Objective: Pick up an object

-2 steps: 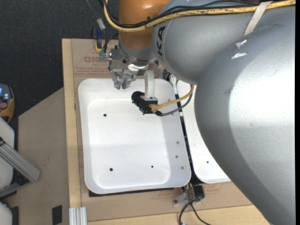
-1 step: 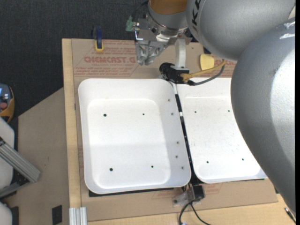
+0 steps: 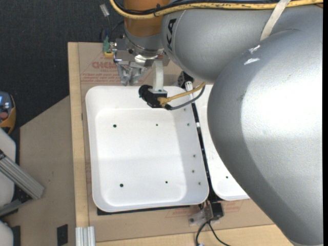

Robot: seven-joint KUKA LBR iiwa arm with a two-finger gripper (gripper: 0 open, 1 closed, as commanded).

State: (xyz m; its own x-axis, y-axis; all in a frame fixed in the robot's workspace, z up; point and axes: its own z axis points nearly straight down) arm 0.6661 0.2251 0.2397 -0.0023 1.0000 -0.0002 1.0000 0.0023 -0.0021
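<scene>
My gripper [image 3: 129, 77] hangs over the far rim of the left white bin [image 3: 94, 137], near that bin's back left corner. It sits just above the brown board with red print behind the bin. I see no loose object under it or in its grasp. The left bin's floor shows plain white with a few small dark dots. The orange band [image 3: 148, 4] of the wrist is directly above the gripper.
The grey arm [image 3: 261, 91] sweeps in from the right and covers most of the right white bin [image 3: 228, 187], of which a near-left corner shows. A brown board [image 3: 77, 152] borders the bins. A metal rail [image 3: 21, 177] lies at the lower left.
</scene>
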